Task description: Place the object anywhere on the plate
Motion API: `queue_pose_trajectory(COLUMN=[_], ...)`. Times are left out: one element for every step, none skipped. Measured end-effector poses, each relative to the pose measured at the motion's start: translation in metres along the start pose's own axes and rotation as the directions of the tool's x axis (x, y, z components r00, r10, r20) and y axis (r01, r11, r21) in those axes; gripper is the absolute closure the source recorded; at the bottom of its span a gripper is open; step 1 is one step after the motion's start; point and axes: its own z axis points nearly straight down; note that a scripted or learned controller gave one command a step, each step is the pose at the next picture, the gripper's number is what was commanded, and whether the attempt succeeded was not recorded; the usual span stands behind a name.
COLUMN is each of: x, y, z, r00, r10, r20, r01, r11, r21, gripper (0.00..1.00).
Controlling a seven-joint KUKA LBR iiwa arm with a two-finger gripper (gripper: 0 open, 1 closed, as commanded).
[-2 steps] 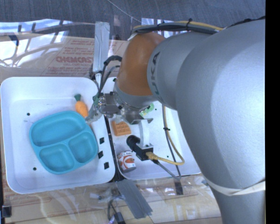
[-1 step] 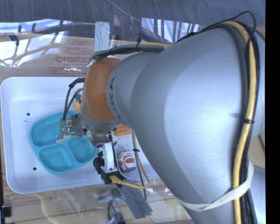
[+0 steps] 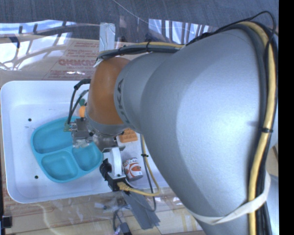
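One blue divided plate lay in the left bin, with the gripper low over its right rim. Its grip was hidden, so it could not be told. A white-and-orange can, likely the object, sat by the bin's right edge, off the plate. The pick probably remained to be done, calling for a move right and down onto the can.

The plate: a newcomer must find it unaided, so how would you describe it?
Look in the white bin left of the big grey arm. The plate lies flat on its floor, partly under the wrist. It is turquoise, divided into compartments.
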Motion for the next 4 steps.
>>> queue_pose_trajectory(x=[0.049,-0.02,-0.08,-0.045], y=[0.006,0.056,0.117,0.05], z=[0.052,0.058,-0.047,-0.055], r00=[1.0,1.0,1.0,1.0], r10=[0.006,0.011,0.012,0.005], r20=[-0.005,-0.001,-0.001,-0.002], r01=[-0.007,-0.011,-0.012,-0.005], r11=[0.999,1.0,1.0,1.0], r21=[-0.032,-0.006,-0.016,-0.004], gripper=[1.0,1.0,1.0,1.0])
